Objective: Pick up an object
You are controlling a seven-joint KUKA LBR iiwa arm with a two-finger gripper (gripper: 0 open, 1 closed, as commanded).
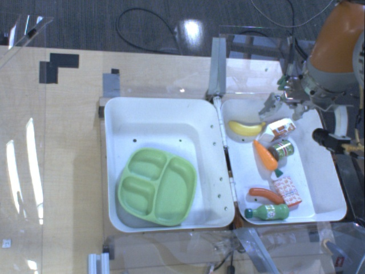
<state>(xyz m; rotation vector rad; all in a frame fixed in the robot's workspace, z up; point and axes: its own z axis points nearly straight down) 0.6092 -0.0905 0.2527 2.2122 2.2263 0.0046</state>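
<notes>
The approach is judged under way: the gripper (283, 104), fingers spread and empty, is held at upper right above the banana (245, 128); a descent is needed next.

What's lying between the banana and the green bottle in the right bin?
In the camera view, between the banana and the green bottle lie the carrot and, nearer the bottle, a sausage. The small can sits just right of that line.
</notes>
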